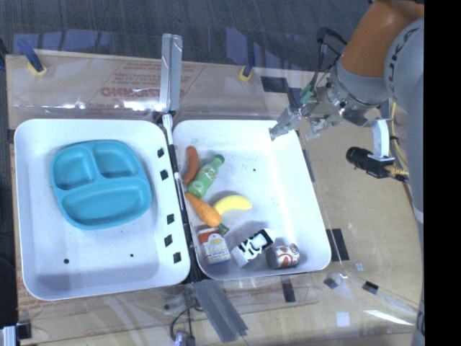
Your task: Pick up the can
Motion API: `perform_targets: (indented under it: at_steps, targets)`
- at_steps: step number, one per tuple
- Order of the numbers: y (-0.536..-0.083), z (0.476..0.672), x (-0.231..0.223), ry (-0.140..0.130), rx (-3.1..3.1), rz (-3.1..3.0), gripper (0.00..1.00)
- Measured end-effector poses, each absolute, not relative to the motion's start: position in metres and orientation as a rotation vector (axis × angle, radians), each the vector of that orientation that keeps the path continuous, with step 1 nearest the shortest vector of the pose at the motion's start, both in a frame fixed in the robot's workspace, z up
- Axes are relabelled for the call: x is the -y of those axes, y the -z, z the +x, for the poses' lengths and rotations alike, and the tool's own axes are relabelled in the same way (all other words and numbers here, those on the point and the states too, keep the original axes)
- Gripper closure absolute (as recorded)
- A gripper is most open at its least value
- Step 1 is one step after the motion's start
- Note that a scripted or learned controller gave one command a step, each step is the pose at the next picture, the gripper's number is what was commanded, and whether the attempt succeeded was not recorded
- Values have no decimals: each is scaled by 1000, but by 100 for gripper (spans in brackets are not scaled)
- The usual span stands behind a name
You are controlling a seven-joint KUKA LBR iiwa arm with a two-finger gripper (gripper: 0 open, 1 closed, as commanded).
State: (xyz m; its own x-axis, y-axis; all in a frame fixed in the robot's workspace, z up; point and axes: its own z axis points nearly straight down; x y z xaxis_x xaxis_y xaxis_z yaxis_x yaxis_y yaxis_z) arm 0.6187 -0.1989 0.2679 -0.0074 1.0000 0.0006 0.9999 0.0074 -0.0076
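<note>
The can (284, 255), silver with red markings, lies on its side in the front right corner of the right bin (288, 186). A black-and-white carton (252, 246) rests close against its left end. My gripper (287, 125) hangs over the bin's back right corner, far behind the can, and nothing shows in it.
In the right bin's left half lie a sausage (191, 163), a green bottle (205, 176), a carrot (204, 209), a banana (233, 205) and a small juice carton (214, 246). The left bin (43, 265) bears a blue divided plate (101, 182).
</note>
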Motion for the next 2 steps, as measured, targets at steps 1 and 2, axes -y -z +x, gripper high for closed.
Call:
perform_targets:
  at_steps: [1, 2]
  targets:
    - [-151, 575, 210, -8, 2096, -2329, 0]
    - [-148, 519, 202, -7, 2102, -2326, 0]
